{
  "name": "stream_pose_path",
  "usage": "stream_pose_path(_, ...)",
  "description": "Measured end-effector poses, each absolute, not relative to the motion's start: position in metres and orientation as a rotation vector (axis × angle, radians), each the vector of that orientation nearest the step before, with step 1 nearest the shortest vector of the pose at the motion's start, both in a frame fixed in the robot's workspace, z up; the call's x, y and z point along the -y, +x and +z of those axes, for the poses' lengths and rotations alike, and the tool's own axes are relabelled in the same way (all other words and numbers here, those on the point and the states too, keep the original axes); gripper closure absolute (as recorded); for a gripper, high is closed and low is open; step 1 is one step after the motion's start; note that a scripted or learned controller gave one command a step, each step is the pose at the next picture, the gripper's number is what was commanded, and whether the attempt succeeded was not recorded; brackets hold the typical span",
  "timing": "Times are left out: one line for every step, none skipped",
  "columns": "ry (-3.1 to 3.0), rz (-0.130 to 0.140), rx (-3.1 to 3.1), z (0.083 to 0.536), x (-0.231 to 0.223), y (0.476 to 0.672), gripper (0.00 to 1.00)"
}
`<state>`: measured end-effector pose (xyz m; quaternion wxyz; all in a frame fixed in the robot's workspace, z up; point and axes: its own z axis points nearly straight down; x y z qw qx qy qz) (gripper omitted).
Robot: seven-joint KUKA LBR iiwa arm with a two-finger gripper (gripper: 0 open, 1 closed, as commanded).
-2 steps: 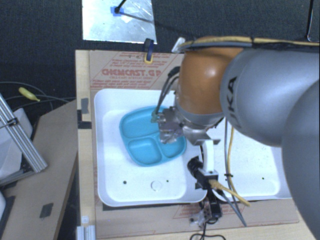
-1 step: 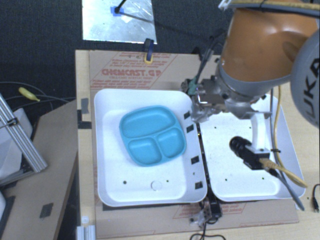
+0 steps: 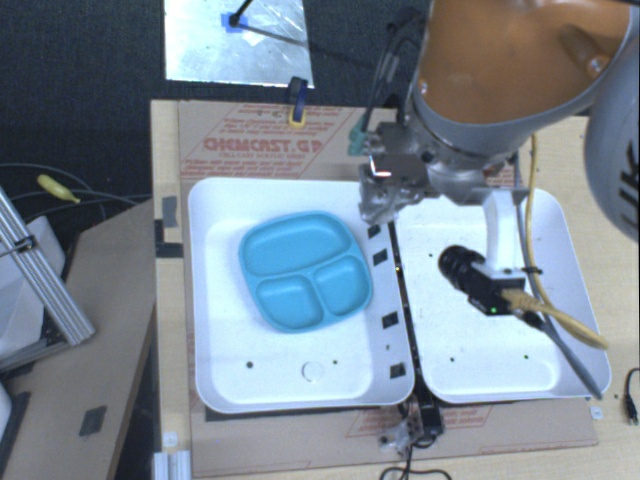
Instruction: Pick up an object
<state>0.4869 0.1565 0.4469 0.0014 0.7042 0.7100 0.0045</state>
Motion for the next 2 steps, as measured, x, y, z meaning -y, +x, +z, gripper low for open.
stream_pose_path(2.220,0.018,-2.212,0.541,-0.093,0.487,1.00)
stream_pose_path(2.228,-0.010,-2.219,0.437,-0.053,0.492,1.00)
